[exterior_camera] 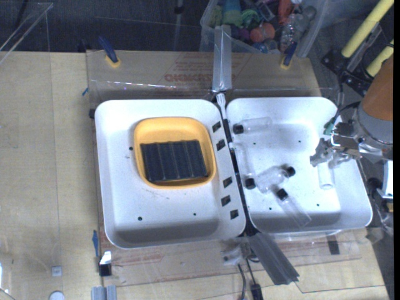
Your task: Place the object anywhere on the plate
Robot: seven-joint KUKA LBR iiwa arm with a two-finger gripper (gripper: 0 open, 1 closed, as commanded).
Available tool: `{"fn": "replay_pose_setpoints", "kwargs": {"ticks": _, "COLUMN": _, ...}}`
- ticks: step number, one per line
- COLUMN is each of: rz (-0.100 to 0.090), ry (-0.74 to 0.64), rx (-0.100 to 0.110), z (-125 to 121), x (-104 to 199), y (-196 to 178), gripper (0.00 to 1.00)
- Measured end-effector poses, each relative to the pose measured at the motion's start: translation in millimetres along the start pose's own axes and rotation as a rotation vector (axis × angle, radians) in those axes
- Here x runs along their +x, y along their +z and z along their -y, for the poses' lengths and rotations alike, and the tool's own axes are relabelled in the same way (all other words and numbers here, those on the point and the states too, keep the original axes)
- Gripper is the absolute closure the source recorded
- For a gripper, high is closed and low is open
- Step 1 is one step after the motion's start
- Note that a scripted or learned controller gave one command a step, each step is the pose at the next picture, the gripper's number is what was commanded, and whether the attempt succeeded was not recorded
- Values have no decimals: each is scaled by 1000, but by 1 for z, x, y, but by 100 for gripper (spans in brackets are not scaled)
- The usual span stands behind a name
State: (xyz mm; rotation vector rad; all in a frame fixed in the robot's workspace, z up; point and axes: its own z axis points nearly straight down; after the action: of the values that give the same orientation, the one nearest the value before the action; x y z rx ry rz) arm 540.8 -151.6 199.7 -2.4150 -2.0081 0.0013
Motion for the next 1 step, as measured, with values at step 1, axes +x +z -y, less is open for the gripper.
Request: {"fn": "replay_pose_setpoints", "kwargs": {"ticks": 1, "rz": 0, "ry": 0, "rx": 0, "z": 0, "x": 0, "y": 0, "gripper": 0}}
